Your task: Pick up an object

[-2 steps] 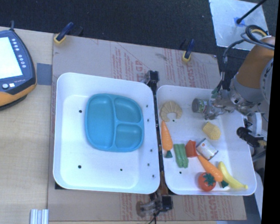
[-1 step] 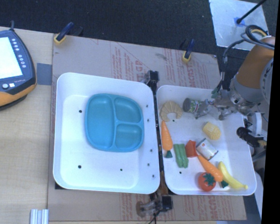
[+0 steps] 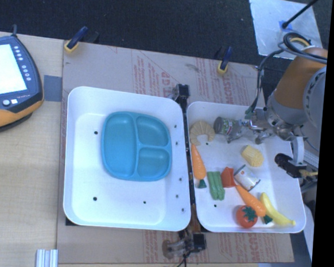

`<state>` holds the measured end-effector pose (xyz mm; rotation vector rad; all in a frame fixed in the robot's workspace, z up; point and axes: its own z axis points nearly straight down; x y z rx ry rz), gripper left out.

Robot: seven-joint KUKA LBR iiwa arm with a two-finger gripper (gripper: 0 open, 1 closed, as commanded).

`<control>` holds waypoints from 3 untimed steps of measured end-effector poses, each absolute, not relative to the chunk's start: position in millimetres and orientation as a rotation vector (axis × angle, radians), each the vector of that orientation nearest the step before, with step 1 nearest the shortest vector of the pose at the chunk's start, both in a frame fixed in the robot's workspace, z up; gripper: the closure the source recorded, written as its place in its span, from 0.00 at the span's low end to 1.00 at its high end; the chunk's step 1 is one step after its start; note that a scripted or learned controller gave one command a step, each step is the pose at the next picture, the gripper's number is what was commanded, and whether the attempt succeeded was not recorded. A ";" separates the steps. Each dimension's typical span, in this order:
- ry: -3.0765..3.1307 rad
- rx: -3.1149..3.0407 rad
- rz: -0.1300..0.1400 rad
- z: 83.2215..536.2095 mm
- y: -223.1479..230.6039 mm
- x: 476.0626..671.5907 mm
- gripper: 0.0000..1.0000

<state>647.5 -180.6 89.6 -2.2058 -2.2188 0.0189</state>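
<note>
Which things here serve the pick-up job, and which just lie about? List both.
For the job: gripper; right bin; in it banana, tomato, two carrots, can, yellow block, green piece.

Lying about: left bin with blue divided plate, tablet, clamps.

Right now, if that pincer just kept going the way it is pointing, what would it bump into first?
Probably the small can lying in the right bin. The pincer reaches leftward across the bin's back end, with the can just beyond its tip. Its height is hard to judge from above, so it might pass over.
</note>
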 end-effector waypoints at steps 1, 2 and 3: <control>-2.212 -2.197 0.030 87.7 -117.5 650.7 0.00; -2.212 -2.198 0.030 87.7 -118.7 650.8 0.00; -2.211 -2.199 0.027 88.0 -130.6 651.0 0.00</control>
